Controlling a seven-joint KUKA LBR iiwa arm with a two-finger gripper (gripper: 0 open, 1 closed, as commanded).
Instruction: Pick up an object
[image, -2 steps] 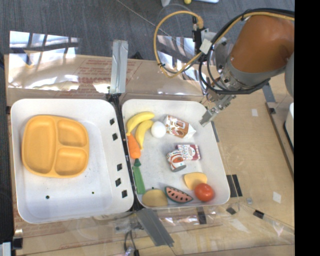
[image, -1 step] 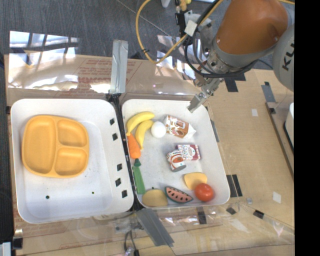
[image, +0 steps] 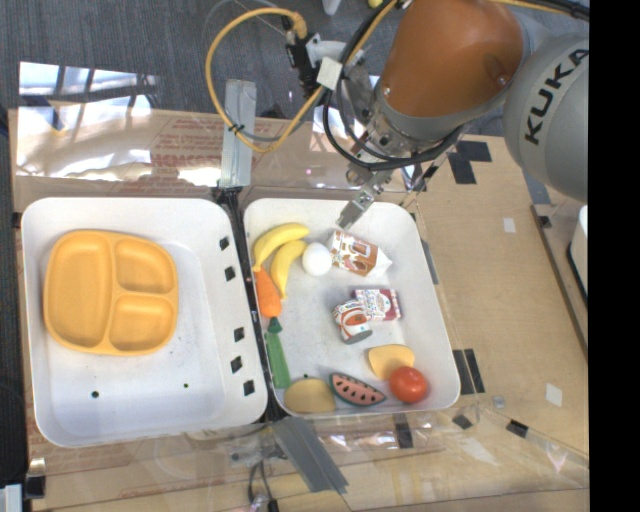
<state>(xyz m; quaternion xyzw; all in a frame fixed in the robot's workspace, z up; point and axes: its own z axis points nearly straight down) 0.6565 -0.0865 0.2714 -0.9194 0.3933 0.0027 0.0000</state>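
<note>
The small carton (image: 358, 254) lies near the far edge of the right bin (image: 437, 330), touching a white egg (image: 316, 260), with the gripper (image: 355, 208) just above it, grip state impossible to tell, so descending could nudge the egg or hit the rim.

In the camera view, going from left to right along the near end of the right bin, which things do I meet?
Green stick-shaped piece → yellow rounded lump → watermelon slice → red tomato.
</note>
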